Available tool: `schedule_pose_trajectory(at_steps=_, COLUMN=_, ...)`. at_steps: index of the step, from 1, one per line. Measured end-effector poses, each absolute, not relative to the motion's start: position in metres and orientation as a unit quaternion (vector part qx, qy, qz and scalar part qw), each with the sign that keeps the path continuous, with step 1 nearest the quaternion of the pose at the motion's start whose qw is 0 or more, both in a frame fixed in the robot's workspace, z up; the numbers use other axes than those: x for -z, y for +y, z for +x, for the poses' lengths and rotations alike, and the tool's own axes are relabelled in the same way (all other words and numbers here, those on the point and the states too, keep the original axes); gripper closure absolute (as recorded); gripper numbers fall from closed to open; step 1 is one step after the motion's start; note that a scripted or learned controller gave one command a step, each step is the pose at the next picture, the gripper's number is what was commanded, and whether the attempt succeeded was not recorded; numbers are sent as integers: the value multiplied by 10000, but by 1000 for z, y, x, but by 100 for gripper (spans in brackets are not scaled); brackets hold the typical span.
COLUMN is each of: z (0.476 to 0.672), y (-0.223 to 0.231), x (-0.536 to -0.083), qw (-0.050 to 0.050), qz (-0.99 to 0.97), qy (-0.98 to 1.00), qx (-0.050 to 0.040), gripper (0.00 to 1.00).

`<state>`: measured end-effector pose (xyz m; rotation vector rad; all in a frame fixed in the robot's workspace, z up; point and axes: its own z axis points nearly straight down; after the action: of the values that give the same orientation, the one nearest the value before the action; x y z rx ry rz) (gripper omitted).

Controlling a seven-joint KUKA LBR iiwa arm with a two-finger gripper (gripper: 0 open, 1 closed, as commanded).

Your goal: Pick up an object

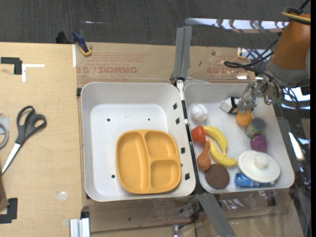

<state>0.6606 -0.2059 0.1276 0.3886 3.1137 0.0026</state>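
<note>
Gripper above a crowded right bin

Gripper (pixel 248 101) hangs near the right bin's (pixel 283 127) back edge, just above an orange ball (pixel 244 119); whether its fingers are open or closed cannot be told. Smooth rounded toys crowd this bin: two bananas (pixel 218 144), a white lidded bowl (pixel 259 166), a purple ball (pixel 258 143), a brown disc (pixel 217 176). The left bin (pixel 98 132) has bare floor around a yellow three-part plate (pixel 148 161). Mirrored print on the cardboard (pixel 123 68) behind is unreadable. Scissors (pixel 22 132) lie on the wooden bench.
</note>
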Motion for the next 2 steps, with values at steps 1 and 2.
schedule_pose_trajectory(at_steps=1, z=599, y=-152, x=-92, qw=5, qz=2292, qy=9734, qx=-1, gripper=100)
schedule_pose_trajectory(at_steps=2, z=569, y=-144, x=-234, qw=21, qz=2722, qy=9622, qx=3, gripper=100)
